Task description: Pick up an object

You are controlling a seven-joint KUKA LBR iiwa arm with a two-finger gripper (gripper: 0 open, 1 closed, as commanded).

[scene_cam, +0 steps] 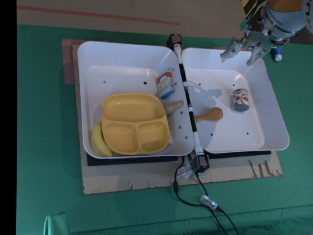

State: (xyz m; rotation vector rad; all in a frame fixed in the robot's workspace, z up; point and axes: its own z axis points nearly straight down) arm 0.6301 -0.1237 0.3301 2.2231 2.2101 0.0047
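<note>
Above the far right corner of the right-hand shallow white plastic bin [274, 131], in the single camera view, the grey arm's two-finger gripper [243, 53] hangs in the air. Its two pale fingers are spread well apart and nothing sits between them. The orange band of the arm shows just above it at the frame's top right.

In this right bin, a small cylindrical tin can with a red and white label [240, 100] lies near the right wall, roughly midway along it. A brown, pear-shaped wooden piece [211, 114] lies near the bin's left wall, well apart from the can.

The left-hand shallow white plastic bin [93, 58] holds a yellow plastic tray with three compartments [135, 123] in its near half. A yellow banana [99, 141] lies against the tray's left side at the near left corner. A small carton with a red, white and blue label [165, 83] stands near the right wall, and a tan cone-shaped piece [173, 107] lies just beside the tray's right edge.

The step in hand appears to be the approach: no object is gripped and none is lifted. The can looks like the nearest candidate. The next move would call for bringing the open claw down over one object, straddling it with a finger on either side, then closing before lifting.
</note>
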